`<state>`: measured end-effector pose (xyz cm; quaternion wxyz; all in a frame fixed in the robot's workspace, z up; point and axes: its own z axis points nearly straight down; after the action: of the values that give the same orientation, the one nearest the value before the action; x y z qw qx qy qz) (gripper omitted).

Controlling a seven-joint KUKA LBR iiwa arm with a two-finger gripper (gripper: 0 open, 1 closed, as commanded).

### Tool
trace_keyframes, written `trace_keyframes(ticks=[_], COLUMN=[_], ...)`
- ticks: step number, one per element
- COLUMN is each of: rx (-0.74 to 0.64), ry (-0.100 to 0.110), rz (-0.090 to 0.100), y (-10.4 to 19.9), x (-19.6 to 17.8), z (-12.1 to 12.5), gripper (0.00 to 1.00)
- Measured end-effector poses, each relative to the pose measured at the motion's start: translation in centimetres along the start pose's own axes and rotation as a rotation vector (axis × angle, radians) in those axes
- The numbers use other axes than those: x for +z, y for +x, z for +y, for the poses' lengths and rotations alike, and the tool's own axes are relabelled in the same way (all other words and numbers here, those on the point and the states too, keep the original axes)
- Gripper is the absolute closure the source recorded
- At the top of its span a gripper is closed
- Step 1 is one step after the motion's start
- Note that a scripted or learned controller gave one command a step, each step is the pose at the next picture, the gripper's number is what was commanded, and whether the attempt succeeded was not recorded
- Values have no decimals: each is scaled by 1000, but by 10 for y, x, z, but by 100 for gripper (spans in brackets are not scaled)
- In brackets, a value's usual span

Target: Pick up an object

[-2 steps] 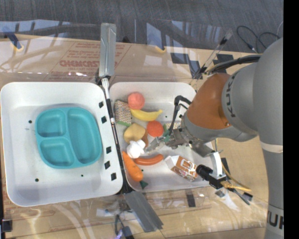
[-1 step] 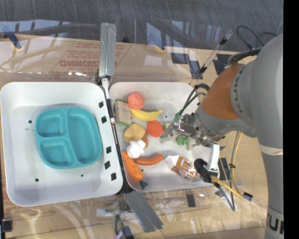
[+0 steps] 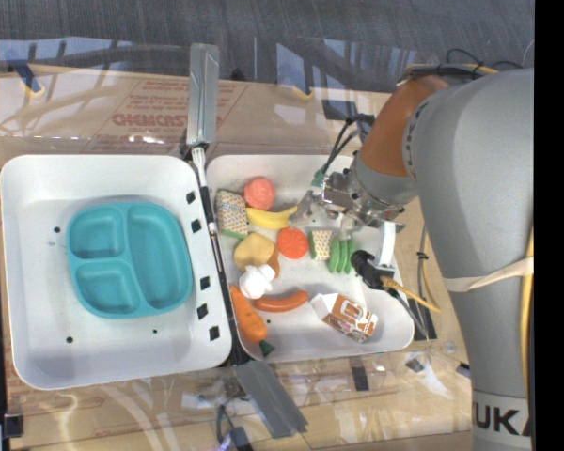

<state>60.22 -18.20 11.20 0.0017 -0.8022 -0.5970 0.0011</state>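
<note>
Pincer [image 3: 331, 216] hovers low in the right bin [image 3: 395, 332], right over the green beans [image 3: 339, 254]; can't tell its state. I'd drop straight, avoiding the tomato [image 3: 293, 243] just left.

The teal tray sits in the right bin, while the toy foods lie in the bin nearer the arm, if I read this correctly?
Not quite: the camera view shows the teal tray in the left bin, not the right one. The rest holds: the toy foods, such as the banana and carrot, lie in the right bin, nearer the arm.
</note>
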Motion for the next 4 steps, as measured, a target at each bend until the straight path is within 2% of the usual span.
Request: trace_keyframes(ticks=[1,2,3,4], rx=[-67,-165,-178,-180], ry=[0,-15,-24,-24], rz=[1,-1,-5,-5], y=[-16,-15,-5,-5], x=[-38,12,11,-1], z=[-38,3,-20,-19], gripper=[0,0,0,100])
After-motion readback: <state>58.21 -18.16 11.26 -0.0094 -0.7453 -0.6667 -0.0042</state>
